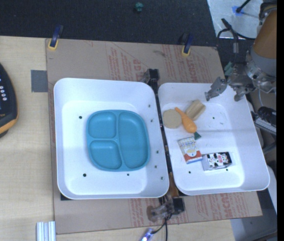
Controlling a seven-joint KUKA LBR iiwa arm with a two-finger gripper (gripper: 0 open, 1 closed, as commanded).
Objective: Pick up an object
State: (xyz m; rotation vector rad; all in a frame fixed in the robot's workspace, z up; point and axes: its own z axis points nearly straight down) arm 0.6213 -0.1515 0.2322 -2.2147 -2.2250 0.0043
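Grey arm [262, 59] – orange band [267, 36] above wrist – bare-metal two-finger gripper [227, 90]

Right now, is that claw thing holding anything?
Gripper: open, holding nothing, above the right bin's far edge.

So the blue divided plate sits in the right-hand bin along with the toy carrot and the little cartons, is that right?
Not quite. The camera view shows the blue plate alone in the left bin. The carrot and cartons lie in the right bin.
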